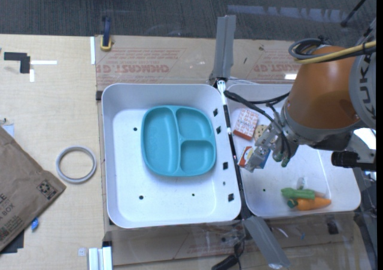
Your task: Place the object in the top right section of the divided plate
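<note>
The gripper (267,154) hangs over the right bin clutching what looks like a small orange-and-white packet (245,157), with the teal divided plate (178,140) just to its left.

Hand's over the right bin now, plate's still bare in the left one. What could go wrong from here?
1. The hand hangs near the left wall of the right bin, beside a small patterned box; the carrot lies apart toward the bin's lower edge, so a pick may take the wrong item or miss.
2. The raised rims and black clips between the bins could snag a low carry.
3. The plate's top right section is small, so a drop may land in a neighbouring section of the blue divided plate.
</note>
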Action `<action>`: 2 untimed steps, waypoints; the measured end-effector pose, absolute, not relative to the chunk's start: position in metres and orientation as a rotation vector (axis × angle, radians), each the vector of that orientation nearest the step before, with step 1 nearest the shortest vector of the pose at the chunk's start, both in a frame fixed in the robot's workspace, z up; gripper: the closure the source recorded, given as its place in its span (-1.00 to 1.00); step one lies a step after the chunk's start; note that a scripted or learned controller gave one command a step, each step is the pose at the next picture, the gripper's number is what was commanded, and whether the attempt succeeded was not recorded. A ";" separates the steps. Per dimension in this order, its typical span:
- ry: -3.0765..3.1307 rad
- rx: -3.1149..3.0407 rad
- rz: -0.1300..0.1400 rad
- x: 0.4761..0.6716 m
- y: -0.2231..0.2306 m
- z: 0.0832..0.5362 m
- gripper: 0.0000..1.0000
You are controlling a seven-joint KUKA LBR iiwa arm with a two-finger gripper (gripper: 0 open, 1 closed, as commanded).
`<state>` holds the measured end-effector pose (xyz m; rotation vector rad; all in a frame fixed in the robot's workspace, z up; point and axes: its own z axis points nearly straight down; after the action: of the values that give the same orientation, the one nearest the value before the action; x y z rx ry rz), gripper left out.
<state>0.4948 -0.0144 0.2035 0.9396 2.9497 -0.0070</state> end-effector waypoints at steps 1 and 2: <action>3.046 0.762 -0.001 0.523 0.017 0.191 1.00; 2.951 1.080 -0.002 0.508 -0.069 0.191 1.00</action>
<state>0.5084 -0.0693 0.1908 1.0800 2.9510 -0.0020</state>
